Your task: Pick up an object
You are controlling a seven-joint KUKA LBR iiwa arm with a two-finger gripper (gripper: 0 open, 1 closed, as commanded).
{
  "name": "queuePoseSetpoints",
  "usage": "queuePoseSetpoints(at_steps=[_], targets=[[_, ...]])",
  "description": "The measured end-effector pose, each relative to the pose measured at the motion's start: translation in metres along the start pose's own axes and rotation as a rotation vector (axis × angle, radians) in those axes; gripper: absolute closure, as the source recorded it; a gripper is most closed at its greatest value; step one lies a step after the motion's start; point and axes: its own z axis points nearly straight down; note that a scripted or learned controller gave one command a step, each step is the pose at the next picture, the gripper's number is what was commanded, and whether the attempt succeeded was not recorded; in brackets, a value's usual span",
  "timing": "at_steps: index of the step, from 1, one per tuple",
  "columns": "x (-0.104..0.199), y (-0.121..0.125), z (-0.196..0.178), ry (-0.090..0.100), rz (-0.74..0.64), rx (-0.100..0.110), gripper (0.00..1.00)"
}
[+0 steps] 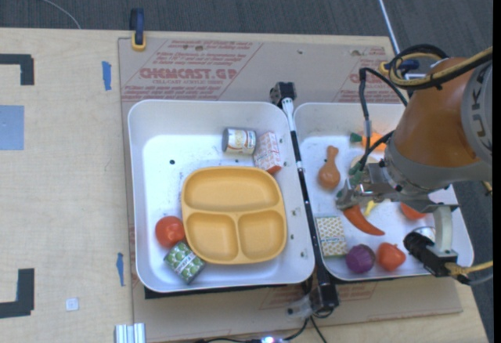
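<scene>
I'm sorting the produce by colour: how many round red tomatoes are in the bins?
2. One tomato lies in the left bin beside the yellow tray; another sits near the right bin's front edge. The arm may hide more.

I see a red chili pepper (363,219) lying flat in the right bin (313,130), stem end under the gripper (350,194)

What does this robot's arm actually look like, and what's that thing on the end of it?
The arm is bulky and rounded, with a broad orange band and grey casing above and below it. Black cables with yellow and blue bits loop over its top. At its end sits a small metal gripper, grey and mechanical-looking, over the right bin.
</scene>
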Motion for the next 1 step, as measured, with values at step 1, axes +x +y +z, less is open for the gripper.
queuePoseSetpoints(at_steps=[1], targets=[[0.0002,0.0018,-0.0102,-0.001,-0.001,-0.004,1.00]])
